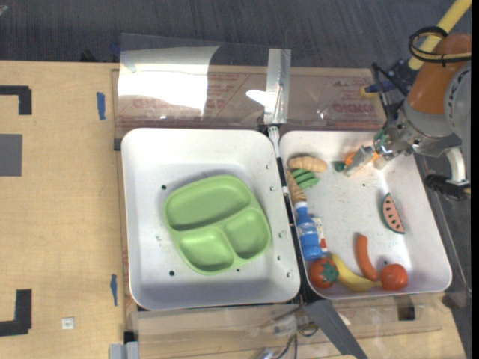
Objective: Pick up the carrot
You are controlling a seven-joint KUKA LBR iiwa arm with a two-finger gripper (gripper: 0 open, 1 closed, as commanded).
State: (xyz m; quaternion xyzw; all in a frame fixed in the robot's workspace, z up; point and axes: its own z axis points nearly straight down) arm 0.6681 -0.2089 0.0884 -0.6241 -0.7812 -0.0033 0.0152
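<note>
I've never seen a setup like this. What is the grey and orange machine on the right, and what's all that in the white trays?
That is a robot arm, seen by one camera looking down from above the bench. Its gripper hangs over the right bin's far corner, next to a small orange carrot that it is meant to pick up. That bin also holds toy food: a watermelon slice, a banana, tomatoes. The left bin holds a green divided plate.
</note>
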